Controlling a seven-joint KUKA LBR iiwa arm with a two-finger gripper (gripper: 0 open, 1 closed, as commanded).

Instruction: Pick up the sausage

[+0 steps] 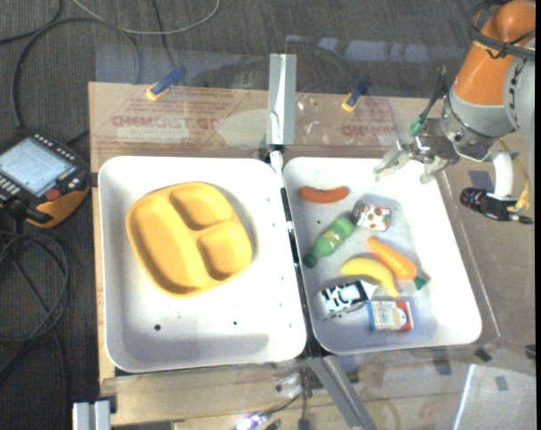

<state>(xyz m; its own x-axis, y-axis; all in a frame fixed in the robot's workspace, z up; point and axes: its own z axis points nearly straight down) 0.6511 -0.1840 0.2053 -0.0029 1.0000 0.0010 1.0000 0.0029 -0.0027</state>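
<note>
The sausage (324, 193) is a short orange-red link lying flat near the back edge of the right bin (459, 267). My gripper (405, 164) hangs over the bin's back right corner, to the right of the sausage and apart from it. Its fingers (389, 165) are spread open with nothing between them.
In the right bin lie a green bottle (330, 240), a small patterned can (372, 216), a carrot (394, 259), a banana (371, 271), a black-and-white carton (345, 297) and a small box (390, 315). A yellow divided tray (192, 236) sits in the left bin (118, 330). A pendant (33, 177) rests far left.
</note>
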